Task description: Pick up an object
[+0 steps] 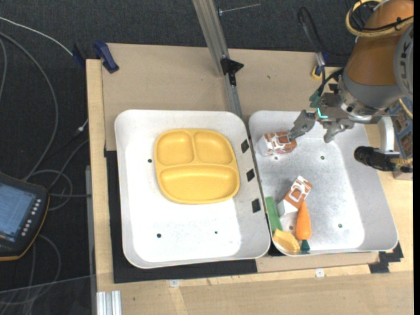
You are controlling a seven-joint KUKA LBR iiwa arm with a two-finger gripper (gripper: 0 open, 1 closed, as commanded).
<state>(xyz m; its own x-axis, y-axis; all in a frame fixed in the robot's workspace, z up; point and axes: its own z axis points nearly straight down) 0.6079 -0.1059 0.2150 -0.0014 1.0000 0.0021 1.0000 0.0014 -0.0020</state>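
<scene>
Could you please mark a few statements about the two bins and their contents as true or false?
1. The yellow divided plate lies in the left bin. True.
2. The toy carrot lies in the left bin. False: it lies in the right bin, near the front.
3. The gripper is over the right bin's far end. True.
4. The gripper has lifted the green block. False: the block lies on the bin floor beside the carrot.
5. A small orange-and-white carton lies by the gripper's nearer finger. True.
</scene>
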